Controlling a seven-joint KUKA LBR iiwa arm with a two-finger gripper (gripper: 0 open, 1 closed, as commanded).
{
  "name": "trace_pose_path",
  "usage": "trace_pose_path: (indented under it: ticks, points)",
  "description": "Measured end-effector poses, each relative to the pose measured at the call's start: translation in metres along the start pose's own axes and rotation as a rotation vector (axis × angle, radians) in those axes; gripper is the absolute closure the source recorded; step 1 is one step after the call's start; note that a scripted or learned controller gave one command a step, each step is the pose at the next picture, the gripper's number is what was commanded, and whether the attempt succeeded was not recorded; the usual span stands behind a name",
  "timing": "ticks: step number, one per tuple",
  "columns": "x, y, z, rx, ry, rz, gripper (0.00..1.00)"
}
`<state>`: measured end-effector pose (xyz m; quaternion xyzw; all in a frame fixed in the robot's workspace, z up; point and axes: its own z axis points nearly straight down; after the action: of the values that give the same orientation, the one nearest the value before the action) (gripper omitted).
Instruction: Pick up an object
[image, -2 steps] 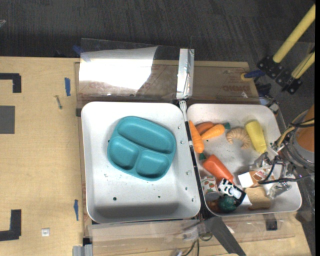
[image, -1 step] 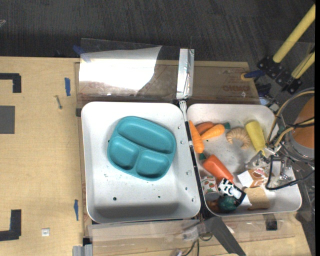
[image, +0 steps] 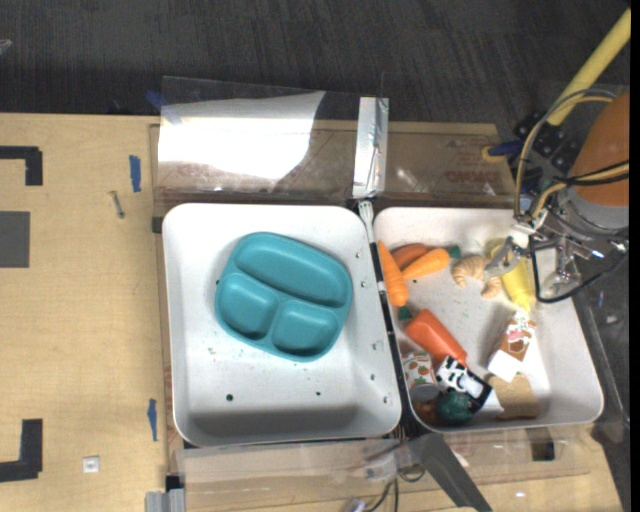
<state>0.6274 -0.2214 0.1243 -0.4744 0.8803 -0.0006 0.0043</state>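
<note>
- Two white bins side by side on the bench: the left bin (image: 190, 300) carries a teal divided plate (image: 283, 293), lying flat near its middle.
- The right bin (image: 585, 385) is the busy one, with a jumble of toy food.
- Orange carrots (image: 420, 262) sit at its upper left, against the shared wall; a larger orange-red piece (image: 436, 333) lies below them.
- A tan croissant-like piece (image: 467, 269) rests just beside the carrots.
- A yellow piece (image: 518, 284) lies upper right of centre, with a small brown-and-white carton (image: 517, 339) just below it.
- A black-and-white tag (image: 458, 377) and a dark green item (image: 455, 408) crowd the lower edge.
- The gripper (image: 553, 262) hangs over the bin's upper right, just beside the yellow piece; wires hide its tip, so open or closed, I cannot tell.
</note>
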Motion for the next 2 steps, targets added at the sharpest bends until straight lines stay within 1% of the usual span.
trace_pose_path:
  ticks: [1, 2]
  points:
    - [0.011, 0.038, 0.036, 0.002, 0.001, 0.160, 0.00]
    - [0.046, 0.105, 0.035, 0.004, 0.003, 0.230, 0.00]
